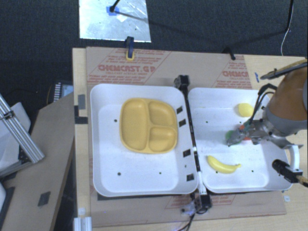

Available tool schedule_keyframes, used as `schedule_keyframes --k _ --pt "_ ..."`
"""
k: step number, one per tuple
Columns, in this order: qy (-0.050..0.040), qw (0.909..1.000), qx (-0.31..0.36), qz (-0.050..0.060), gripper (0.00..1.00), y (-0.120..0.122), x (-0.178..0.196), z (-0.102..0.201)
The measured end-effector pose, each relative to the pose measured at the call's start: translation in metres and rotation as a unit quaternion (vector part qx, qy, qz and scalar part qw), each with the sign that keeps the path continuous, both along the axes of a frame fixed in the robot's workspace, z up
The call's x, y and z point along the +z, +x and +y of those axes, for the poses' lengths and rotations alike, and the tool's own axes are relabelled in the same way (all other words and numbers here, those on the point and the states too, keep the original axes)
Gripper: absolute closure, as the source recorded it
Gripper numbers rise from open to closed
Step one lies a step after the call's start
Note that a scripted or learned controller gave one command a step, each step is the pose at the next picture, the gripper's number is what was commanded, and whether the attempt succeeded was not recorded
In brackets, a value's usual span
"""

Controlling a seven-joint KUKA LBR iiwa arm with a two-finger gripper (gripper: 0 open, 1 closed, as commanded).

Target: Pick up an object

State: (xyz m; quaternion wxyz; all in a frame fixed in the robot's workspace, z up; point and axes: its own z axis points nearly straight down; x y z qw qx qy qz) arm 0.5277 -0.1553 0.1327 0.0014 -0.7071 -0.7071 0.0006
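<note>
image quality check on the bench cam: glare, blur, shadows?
Camera view: overall soft, low resolution; even overhead light, faint shadows under the yellow divided plate and the banana. Bright glare on the foil sheet at the top, detail washed out there. The white bins run near blown-out, rims still readable. The claw is blurred and dark, with something small and reddish beside it; finger detail cannot be resolved.

The two white bins [103, 177] looked like smooth plastic with a faint sheen. In the left one, the yellow divided plate [147, 125] had a matt, plastic look. At about four o'clock, the banana [223, 165] appeared smooth and slightly glossy, like moulded plastic, as did the yellow lemon [245, 109] at three o'clock. The bench [125, 66] was covered in matt brown printed cardboard. At twelve o'clock lay a shiny, crinkled silvery sheet [115, 13] on dark, rough carpet [38, 28].
</note>
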Motion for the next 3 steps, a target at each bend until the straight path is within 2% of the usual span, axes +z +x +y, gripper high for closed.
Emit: schedule_keyframes --k 1,2,3 --pt "-0.0012 1.0000 0.000 -0.003 1.00 0.002 0.013 -0.001" --pt "-0.0016 1.0000 0.002 -0.004 1.00 0.006 0.057 -0.006" --pt "-0.0019 1.0000 0.002 -0.006 1.00 0.005 0.122 -0.005"
